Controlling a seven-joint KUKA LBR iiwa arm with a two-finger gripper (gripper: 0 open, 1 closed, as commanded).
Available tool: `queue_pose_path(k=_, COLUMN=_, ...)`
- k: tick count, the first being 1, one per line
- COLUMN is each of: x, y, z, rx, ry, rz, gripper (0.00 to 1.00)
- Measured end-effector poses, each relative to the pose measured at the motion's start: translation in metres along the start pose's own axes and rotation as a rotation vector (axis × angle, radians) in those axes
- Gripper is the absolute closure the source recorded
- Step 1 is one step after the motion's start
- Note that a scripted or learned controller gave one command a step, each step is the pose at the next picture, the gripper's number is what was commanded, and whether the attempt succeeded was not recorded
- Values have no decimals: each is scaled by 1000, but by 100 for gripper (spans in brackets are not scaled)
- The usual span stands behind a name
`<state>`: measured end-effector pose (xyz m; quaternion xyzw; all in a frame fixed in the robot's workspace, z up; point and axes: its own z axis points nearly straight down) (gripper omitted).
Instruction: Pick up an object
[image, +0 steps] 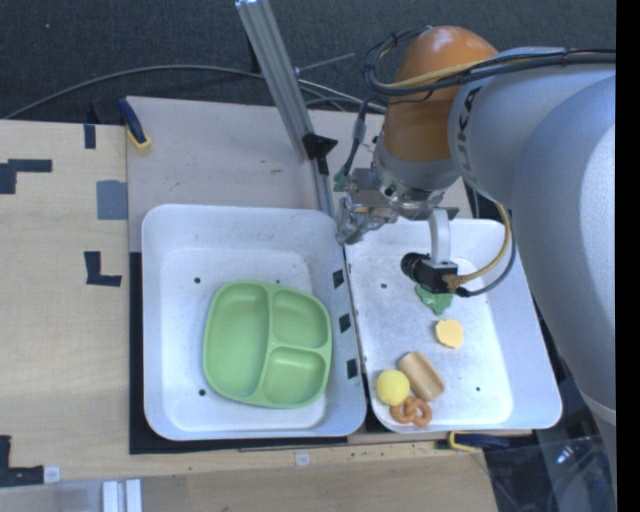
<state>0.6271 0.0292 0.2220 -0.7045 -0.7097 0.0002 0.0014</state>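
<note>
Bench holdings, largest first. Arm (540, 150): grey with an orange band, reaching in from the right and leaning over the far end of the right bin. Left bin (160, 300) and right bin (385, 300): shallow, white, side by side and sharing a middle wall. Plate (267, 343): green, three compartments, lying flat in the middle of the left bin. We judge it too wide and low to be an easy pick. Gripper (350, 228): hanging over the far end of the shared wall, well apart from every loose item. From this angle we cannot tell how far open it is or whether it has hold of anything. Bread roll (423, 374): tan, lying at a slant near the right bin's near edge, just beside the yellow ball (392, 386). Pretzel (411, 411): small and brown, just below those two, close against the near rim. Yellow disc (449, 333): alone, mid-bin. Green scrap (436, 300): just beyond the disc, partly hidden. We take the likely pick to be one of these five small pieces in the right bin. The clustered three leave little room around them — the lone disc looks the clearest choice.
</note>
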Motion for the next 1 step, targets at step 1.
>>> queue_pose_path(k=1, x=47, y=-20, z=7, rx=2, ry=-1, rz=1, gripper=100)
